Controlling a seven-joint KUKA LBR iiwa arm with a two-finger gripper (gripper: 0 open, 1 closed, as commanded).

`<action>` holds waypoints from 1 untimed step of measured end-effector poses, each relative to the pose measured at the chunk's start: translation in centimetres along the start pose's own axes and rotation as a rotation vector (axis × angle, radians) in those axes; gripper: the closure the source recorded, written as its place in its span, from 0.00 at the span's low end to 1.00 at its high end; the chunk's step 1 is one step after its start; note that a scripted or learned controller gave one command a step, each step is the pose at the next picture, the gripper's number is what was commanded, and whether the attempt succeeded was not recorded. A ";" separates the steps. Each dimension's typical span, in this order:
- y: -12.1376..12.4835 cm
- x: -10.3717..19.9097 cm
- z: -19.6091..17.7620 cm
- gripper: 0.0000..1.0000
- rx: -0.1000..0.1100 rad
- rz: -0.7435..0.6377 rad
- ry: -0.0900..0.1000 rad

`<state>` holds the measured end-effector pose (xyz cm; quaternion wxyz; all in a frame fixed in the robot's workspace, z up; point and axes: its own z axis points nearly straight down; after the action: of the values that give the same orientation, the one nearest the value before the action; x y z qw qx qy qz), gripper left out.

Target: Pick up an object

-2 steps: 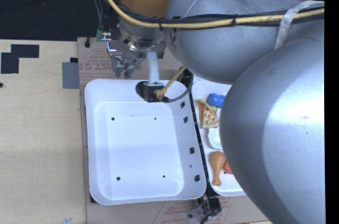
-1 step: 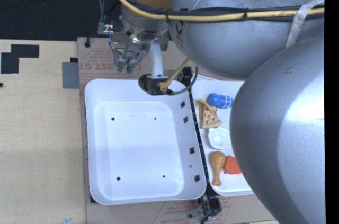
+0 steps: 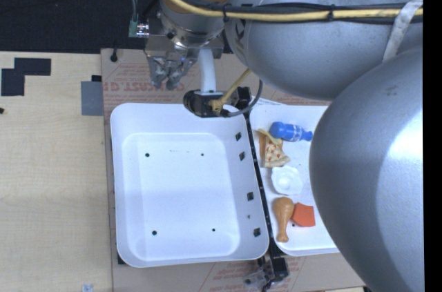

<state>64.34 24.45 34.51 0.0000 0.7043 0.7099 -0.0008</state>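
Arm (image 3: 345, 28) looms nearest. Gripper (image 3: 169, 73) beyond left bin (image 3: 124, 146) far edge, jaw state unclear, nothing visibly held. Approach step; next: swing to right bin (image 3: 304, 248), descend on drumstick (image 3: 282, 217).

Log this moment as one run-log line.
gripper: above left bin's far rim, holding nothing | left bin | right bin: blue bottle, drumstick, pizza slice

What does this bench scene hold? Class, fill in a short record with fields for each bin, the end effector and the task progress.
left bin: shallow white plastic bin, bare white floor showing
right bin: shallow white plastic bin holding a blue plastic bottle, a toy pizza slice, a small white cup, a tan toy drumstick and an orange block
end effector, above the bench beyond the left bin's far edge
task progress: nothing seen between its fingers
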 end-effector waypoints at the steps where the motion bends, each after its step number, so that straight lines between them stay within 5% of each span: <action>1: 0.0 0.0 -2.4 1.00 0.000 -0.001 0.000</action>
<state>64.34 24.46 36.91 0.0000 0.7038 0.7104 -0.0006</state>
